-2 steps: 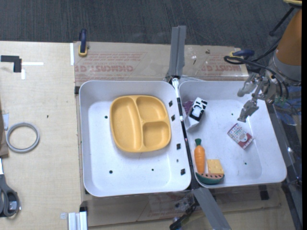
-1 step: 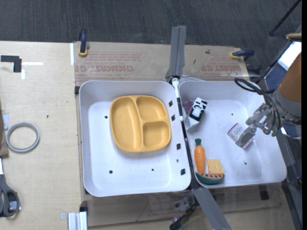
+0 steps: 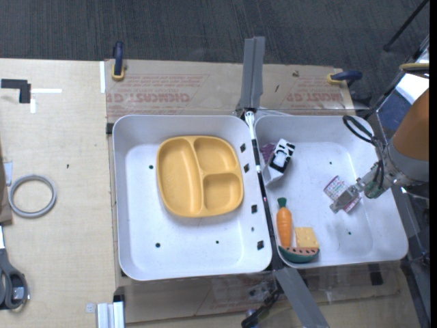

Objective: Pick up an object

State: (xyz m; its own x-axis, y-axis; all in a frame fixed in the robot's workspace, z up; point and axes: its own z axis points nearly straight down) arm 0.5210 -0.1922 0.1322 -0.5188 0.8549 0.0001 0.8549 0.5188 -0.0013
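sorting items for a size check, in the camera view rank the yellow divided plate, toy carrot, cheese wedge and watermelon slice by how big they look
1. yellow divided plate, by far the largest
2. toy carrot
3. watermelon slice and cheese wedge look much alike; they overlap, so I would not rank one above the other.

The bench (image 3: 61,251) bears 2 white bins (image 3: 136,251), a tape roll (image 3: 31,195) and scissors (image 3: 12,285).
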